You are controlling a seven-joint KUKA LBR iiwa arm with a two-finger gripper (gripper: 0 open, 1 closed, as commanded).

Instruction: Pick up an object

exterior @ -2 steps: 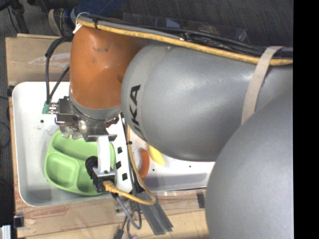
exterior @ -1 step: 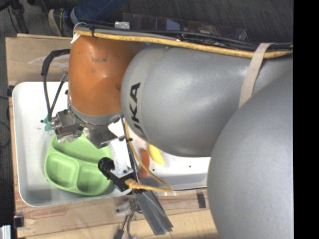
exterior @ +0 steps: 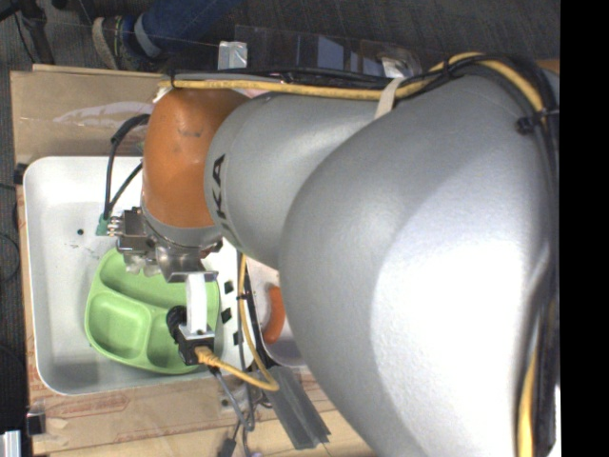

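A light green bowl-like dish (exterior: pixel 124 324) lies in the left white bin (exterior: pixel 52 255), towards its near right side. My arm fills most of the view, and its wrist and gripper (exterior: pixel 157 260) hang directly over the green dish's upper edge. The wrist body hides the gripper's tips. An orange object (exterior: pixel 274 314) peeks out beside the arm, in the gap by the right bin.
The left bin's far and left parts show bare white floor with a few small specks (exterior: pixel 81 234). The bench's brown surface (exterior: pixel 76 103) borders the bin. A person's legs and shoe (exterior: pixel 133 31) stand beyond the bench at the top.
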